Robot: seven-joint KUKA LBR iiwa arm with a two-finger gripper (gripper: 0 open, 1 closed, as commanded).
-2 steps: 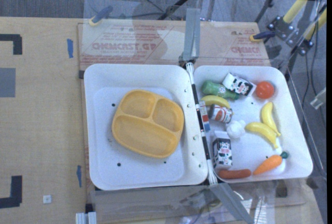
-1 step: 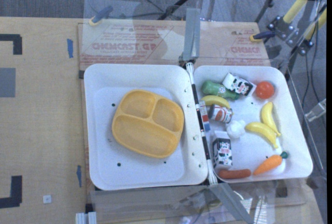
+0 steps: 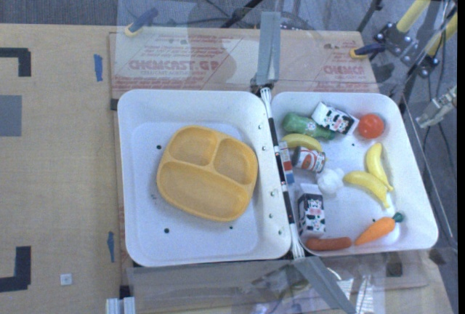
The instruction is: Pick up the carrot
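Bins white. Divided plate yellow-orange. Carrot orange, green top. Bananas yellow. Tomato red. Two cartons white, black cow patches. Sausage reddish-brown. Can red, white.

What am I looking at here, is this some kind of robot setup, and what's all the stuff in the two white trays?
This is one camera fixed above a robot's workbench, looking down at a slant. Two shallow white bins sit side by side. The left bin holds a yellow divided plate. The right bin holds toy food: the carrot the robot should pick up, near the front corner, a sausage beside it, two bananas, a tomato, a can and two small cow-print cartons. Nothing is being held at this moment.
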